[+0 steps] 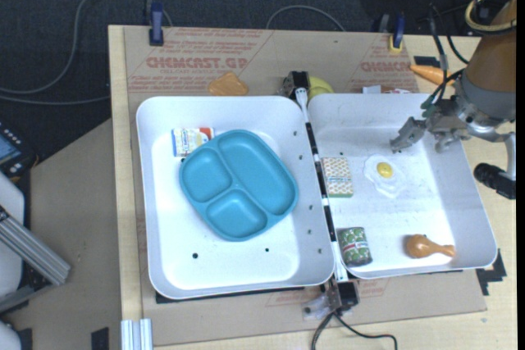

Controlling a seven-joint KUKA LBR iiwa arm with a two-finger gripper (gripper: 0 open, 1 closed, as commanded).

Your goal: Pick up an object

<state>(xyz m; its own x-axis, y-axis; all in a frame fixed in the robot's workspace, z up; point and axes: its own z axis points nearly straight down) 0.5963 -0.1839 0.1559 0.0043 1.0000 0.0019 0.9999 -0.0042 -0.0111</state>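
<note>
Looking down, you see the end effector with fingers spread, holding nothing, above the right bin, near the fried egg. Desk board reads "CHEMCAST".

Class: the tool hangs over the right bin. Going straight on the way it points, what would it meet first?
Probably the fried egg, just below-left of the tool; depth is unclear, so it may reach the bin floor first.
</note>
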